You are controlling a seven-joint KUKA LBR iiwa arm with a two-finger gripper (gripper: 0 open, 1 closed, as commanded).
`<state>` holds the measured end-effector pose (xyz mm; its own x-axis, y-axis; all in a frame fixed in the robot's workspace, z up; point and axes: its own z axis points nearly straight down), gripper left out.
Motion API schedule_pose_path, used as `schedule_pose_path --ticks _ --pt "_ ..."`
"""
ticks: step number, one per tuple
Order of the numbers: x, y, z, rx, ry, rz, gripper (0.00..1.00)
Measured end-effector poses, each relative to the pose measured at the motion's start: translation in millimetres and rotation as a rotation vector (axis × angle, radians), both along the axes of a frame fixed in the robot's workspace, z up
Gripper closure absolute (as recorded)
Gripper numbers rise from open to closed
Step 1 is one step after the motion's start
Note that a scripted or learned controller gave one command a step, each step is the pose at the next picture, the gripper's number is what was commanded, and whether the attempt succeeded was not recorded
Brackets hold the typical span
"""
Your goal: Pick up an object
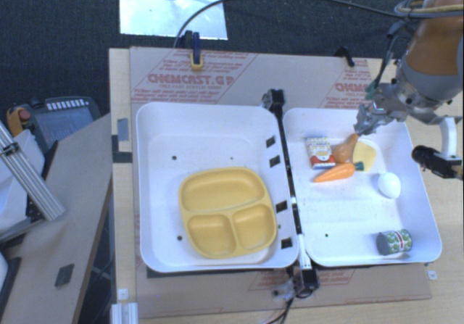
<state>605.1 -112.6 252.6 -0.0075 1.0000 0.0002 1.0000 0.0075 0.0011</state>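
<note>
Right white bin (424, 232), upper part: brown drumstick-shaped toy (346, 148) just below-left of two-finger gripper (365, 124).
Reaching in from upper right of frame, wrist angled down-left; finger spread impossible to tell.

arm (435, 32) cut off at right edge, claw (366, 121) fingertips too blurred to tell

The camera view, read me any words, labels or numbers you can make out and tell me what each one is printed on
"CHEMCAST GP" in red, on the brown sheet under the bins, behind the left bin.
The same red print repeats behind the right bin, cut off by the arm: about "CHEMC".
Small carton in the right bin: label too small to read.
Can lying in the right bin: label too blurred to read.
</note>
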Motion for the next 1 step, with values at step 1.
schedule_pose_path --ticks 1 --pt "-10.7 54.0 -15.8 0.002 0.001 0.002 1.0"
